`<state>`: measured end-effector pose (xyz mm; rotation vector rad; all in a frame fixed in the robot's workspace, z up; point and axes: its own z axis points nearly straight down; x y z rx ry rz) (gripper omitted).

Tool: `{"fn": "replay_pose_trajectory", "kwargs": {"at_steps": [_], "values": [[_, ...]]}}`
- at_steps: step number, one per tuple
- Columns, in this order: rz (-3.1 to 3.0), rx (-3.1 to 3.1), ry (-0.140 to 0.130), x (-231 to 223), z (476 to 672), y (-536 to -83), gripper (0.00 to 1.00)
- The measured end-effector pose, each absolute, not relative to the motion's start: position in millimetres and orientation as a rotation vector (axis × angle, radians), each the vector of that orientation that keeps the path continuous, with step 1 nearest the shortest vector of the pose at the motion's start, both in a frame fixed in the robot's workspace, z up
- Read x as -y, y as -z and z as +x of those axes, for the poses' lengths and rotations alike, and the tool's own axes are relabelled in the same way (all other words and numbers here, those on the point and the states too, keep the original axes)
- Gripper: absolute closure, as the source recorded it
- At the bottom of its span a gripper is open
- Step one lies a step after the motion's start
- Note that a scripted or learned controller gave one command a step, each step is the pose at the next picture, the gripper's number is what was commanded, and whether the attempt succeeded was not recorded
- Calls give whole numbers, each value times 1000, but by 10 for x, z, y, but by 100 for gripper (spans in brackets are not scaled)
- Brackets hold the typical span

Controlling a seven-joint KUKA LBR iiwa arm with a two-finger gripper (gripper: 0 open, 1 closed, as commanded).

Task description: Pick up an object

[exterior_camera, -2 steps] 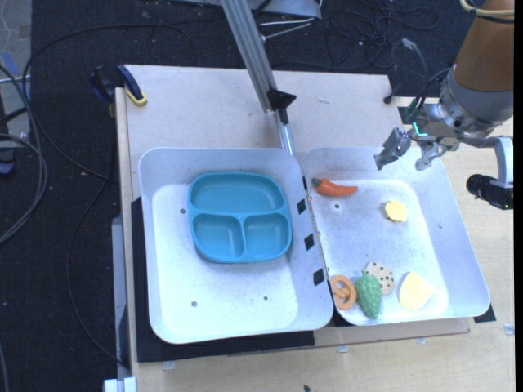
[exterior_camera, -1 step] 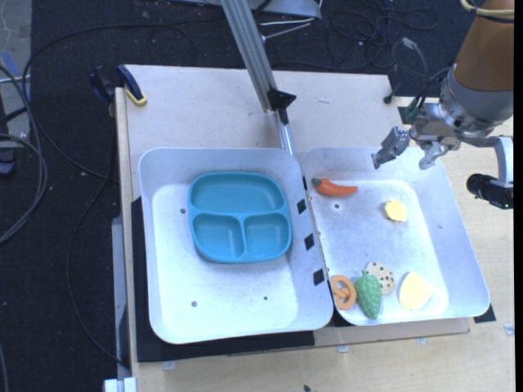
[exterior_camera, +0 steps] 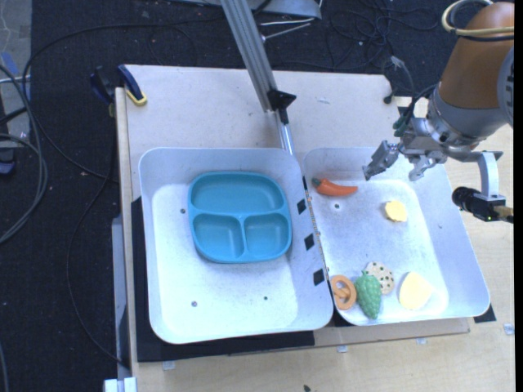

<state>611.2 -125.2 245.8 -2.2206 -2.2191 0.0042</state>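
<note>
Gripper [exterior_camera: 400,163] hanging over the right bin [exterior_camera: 458,243], fingers spread apart and holding nothing.
Nothing is being lifted yet; the carrot [exterior_camera: 337,188] is lying nearest, just to its left, so I'd expect a sideways shift, then lowering.

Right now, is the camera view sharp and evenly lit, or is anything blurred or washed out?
Camera view: soft overall; the tool and small items like the carrot lack fine detail. The white bins' rims look bright, nearly washed out. The floor is dark and grainy.
</note>
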Motion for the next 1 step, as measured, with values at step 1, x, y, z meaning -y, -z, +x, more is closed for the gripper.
{"fn": "replay_pose_trajectory", "kwargs": {"at_steps": [1], "values": [[-2220, 2220, -3, 1245, 6215, -1923, 0]]}}
